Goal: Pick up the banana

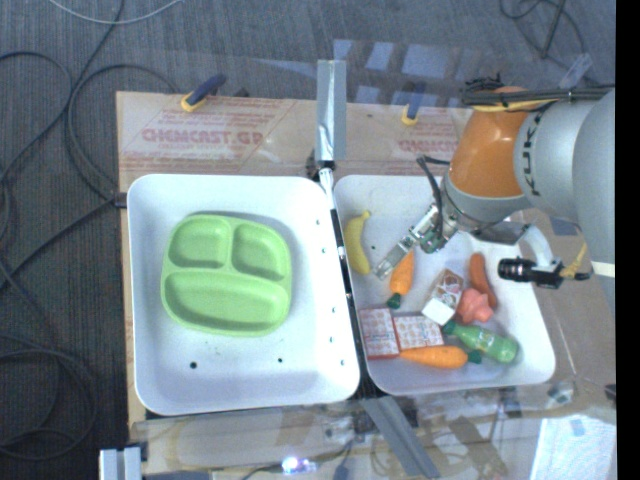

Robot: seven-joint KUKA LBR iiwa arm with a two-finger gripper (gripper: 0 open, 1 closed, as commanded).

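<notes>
- I see the banana (354, 246) in the right bin (388, 194). It lies lengthwise along that bin's left wall, with its stem end toward the far side.
- The gripper (390, 261) is down inside the right bin and slants toward the lower left. Its tip is just beside the banana's near end, and I cannot make out whether the two touch.
- From this angle I cannot tell whether the gripper is spread or pressed together. The banana rests on the bin floor.
- A small carrot (402, 274) lies just right of the gripper's tip, close enough that I can't separate them cleanly.
- The arm (500, 158) comes in from the right, and its orange band hangs over the far right part of the right bin.
- Toward the near right of that bin sits a cluster. A box (447, 288) is tipped on edge, a red-orange piece (481, 273) lies beside it, and a pink piece (476, 308) sits below that.
- A green bottle (490, 344) lies on its side at the near right. A big carrot (434, 356) lies just left of it, along the near wall.
- Two red cards (378, 331) lie flat side by side, between the banana and the big carrot.
- The left bin (140, 298) holds a green tray (228, 275) with three compartments.
- Both bins sit on a brown board (200, 138), and cables (60, 218) trail over the carpet to the left.
</notes>
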